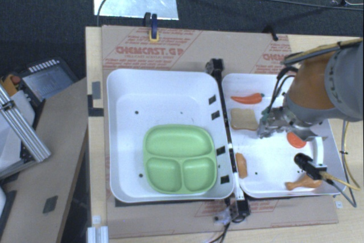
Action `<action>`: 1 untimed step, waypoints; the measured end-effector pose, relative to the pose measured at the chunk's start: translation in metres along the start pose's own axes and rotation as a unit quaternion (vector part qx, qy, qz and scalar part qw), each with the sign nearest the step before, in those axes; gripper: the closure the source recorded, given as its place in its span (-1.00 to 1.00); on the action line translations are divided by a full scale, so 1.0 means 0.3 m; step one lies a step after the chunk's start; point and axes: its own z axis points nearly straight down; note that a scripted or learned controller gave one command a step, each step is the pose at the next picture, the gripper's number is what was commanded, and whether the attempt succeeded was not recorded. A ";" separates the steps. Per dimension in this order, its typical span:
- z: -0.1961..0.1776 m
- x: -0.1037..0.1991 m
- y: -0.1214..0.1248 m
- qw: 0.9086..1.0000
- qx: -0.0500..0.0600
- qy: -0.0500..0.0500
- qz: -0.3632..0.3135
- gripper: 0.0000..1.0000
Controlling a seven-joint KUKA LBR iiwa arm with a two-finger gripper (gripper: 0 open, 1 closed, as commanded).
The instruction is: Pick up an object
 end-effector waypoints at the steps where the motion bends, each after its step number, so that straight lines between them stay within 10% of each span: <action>1: -0.213 -0.013 0.010 1.000 -0.003 -0.001 -0.001 1.00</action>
